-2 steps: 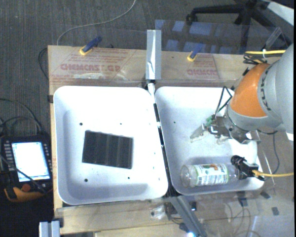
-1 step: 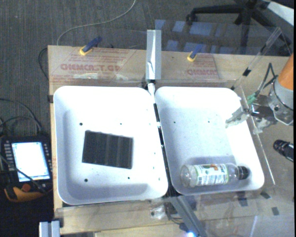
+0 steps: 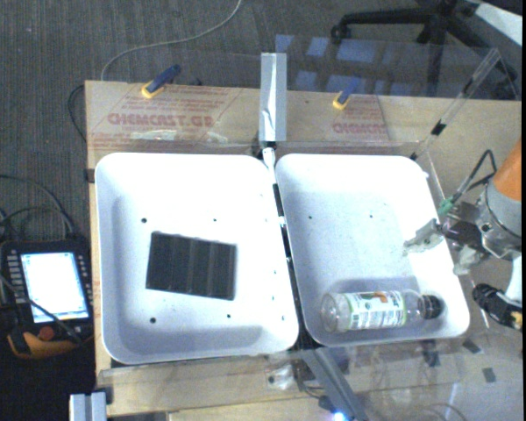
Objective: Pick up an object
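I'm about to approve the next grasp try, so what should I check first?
1. Bottle in right bin, lying on its side near the front wall: ok.
2. Black pad flat in left bin: ok.
3. Gripper over right bin, apart from bottle: ok.
4. Nothing between the fingers: cannot tell.
5. Gripper above bottle: not ok, it sits behind it, near the bin's right wall.

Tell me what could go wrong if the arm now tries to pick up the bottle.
1. The clear plastic bottle lies on its side, so it may roll away when touched.
2. It rests close to the near wall of the right bin, leaving little room for the gripper on that side.
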`<move>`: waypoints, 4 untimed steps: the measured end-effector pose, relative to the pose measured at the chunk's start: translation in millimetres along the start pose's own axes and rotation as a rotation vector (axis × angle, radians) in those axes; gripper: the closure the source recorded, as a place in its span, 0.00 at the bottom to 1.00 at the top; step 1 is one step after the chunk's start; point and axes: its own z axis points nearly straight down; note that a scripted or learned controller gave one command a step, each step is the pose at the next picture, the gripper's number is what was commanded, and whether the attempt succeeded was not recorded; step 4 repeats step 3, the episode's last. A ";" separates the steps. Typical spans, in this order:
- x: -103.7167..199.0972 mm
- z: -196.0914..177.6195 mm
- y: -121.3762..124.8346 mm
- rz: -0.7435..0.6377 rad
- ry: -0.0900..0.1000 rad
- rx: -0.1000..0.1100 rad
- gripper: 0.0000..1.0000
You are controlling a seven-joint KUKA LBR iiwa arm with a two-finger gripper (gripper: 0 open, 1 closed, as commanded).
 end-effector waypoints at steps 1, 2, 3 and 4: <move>41.2 115.7 -14.3 -0.301 0.003 -0.004 0.00; 77.0 118.1 7.4 -0.336 0.000 -0.017 0.00; 27.7 25.9 2.4 -0.287 0.001 -0.002 0.00; 27.7 25.9 2.4 -0.287 0.001 -0.002 0.00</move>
